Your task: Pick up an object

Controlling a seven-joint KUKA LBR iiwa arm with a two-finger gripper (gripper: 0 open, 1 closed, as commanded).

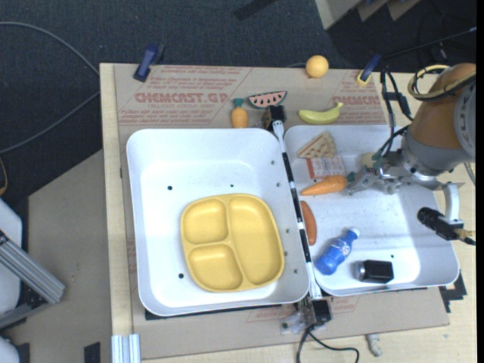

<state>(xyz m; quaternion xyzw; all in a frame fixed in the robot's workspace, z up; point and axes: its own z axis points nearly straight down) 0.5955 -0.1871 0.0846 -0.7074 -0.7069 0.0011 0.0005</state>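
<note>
Carrot beside the gripper in the right bin

Carrot (324, 187) lies lengthwise left-right, tip toward the gripper (361, 180) just right of it, inside the right bin (431, 259). Above the carrot: sandwich wedge (318, 147); below: sausage (308, 221), blue bottle (336, 252), black block (375, 271). Finger spread: cannot tell.

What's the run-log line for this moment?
arm: over right bin | gripper: beside carrot | grasp: unconfirmed | left bin: yellow tray
</note>
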